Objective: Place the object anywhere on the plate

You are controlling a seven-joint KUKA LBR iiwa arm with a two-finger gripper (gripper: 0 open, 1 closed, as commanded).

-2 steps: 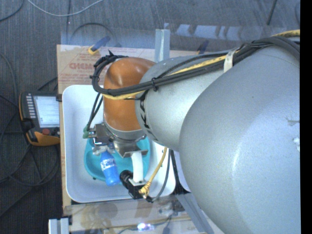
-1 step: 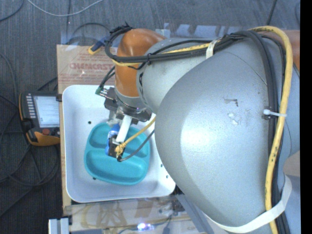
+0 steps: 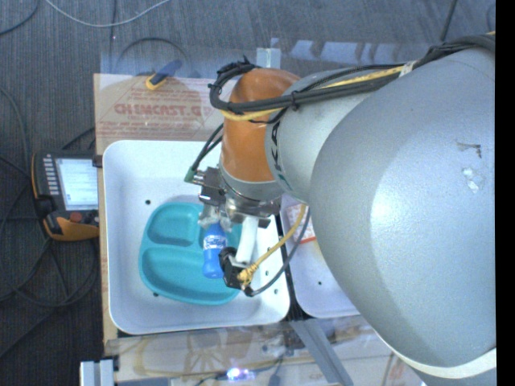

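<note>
Setting: a desk [image 3: 145, 111] seen from above at a slant, carrying two shallow white bins side by side; the left bin [image 3: 121, 175] is in full view, the right bin [image 3: 322, 292] is mostly covered by the arm.
Arm: a large grey KUKA arm [image 3: 402, 199] with an orange band [image 3: 249, 135] above the wrist reaches in from the right and points down over the left bin.
Plate: a teal divided plate [image 3: 169, 256] with a raised rim lies in the left bin, toward its front edge and right of centre.
Object: a small blue item, perhaps a little bottle or can [image 3: 213, 256], stands at the right side of the plate, directly under the wrist; its exact kind is too small to tell.
End effector: the end effector [image 3: 219, 244] sits low, right at the blue object; I cannot tell how its grip stands, or whether it has hold of anything.
Handling, as a judgement: the object looks small, light and rigid, with a smooth and possibly slippery skin; a hold across its narrow body, near the middle, seems safest.
Risk: a thing this narrow could tip or roll on the plate's curved floor when let go.
Surroundings: a handheld control pendant [image 3: 68, 191] lies off the desk's left edge.
</note>
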